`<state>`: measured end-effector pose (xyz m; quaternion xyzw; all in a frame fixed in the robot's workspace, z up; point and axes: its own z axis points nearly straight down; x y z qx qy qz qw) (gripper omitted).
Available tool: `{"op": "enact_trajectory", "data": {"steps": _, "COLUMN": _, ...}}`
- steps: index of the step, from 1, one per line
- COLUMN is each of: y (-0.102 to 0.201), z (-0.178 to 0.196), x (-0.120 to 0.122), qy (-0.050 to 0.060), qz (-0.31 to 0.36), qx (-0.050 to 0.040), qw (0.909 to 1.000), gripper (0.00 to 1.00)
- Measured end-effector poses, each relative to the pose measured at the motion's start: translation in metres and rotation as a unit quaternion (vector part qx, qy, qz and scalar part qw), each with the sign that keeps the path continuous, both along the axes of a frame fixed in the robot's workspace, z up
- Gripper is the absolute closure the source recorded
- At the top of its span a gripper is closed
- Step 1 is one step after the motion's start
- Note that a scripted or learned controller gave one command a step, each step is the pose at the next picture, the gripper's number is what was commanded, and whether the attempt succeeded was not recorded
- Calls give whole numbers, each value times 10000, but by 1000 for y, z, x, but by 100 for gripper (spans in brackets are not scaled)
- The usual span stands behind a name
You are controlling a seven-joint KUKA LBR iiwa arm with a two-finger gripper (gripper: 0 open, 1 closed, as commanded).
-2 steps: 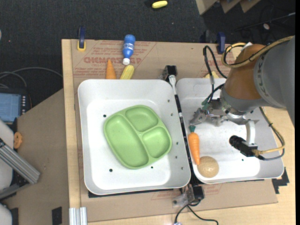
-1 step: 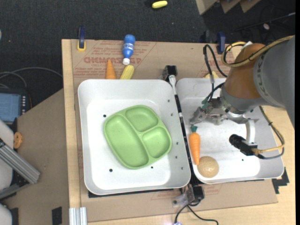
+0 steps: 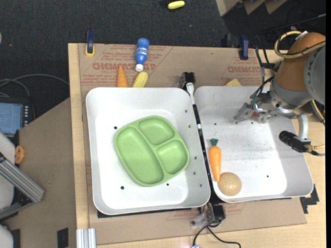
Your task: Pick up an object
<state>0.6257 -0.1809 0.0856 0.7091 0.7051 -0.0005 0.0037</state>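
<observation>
Camera view: the end effector (image 3: 252,112) is seen above the right bin (image 3: 289,187), its fingers spread and nothing held between them. A carrot (image 3: 215,159) and a round tan object (image 3: 229,183) are lodged against that bin's left wall, well apart from it. A green divided plate (image 3: 151,150) is laid in the left bin (image 3: 101,138).

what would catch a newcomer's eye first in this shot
The green divided plate in the middle of the left bin stands out most. Next, the toy carrot and tan round ball lie together at the near-left corner of the right bin, while the gripper hangs over that bin's far side.
</observation>
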Motion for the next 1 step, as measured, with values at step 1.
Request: {"op": "enact_trajectory", "data": {"steps": 1, "y": -20, "z": 0, "x": 43, "qy": 1, "qz": 35, "qx": 22, "qw": 10000, "gripper": 0}}
